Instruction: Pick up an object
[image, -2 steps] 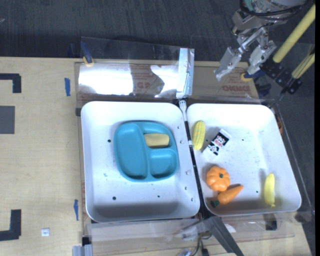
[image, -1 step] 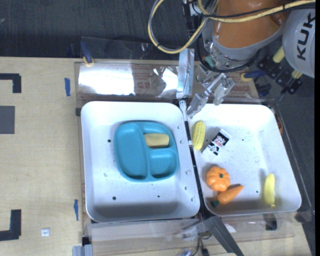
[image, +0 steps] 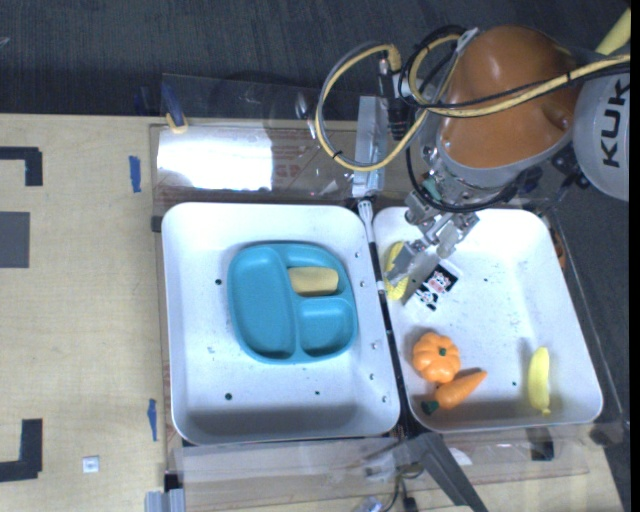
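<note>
My gripper (image: 412, 265) hangs low over the upper left corner of the right bin (image: 500, 255), close to the wall between the two bins. A small yellow object (image: 397, 287) lies right at the gripper's tip, partly hidden by it. I cannot tell whether the gripper touches or holds it. Further down the same bin sit an orange pumpkin (image: 436, 356), a carrot (image: 458, 389) against it, and a yellow banana (image: 539, 378) near the right wall.
The left bin (image: 200, 380) holds a blue divided plate (image: 265, 300) with a yellow block (image: 314, 281) in its upper right compartment. A black-and-white tag (image: 438, 283) hangs beside the gripper. Yellow cables (image: 335, 100) loop above the bins.
</note>
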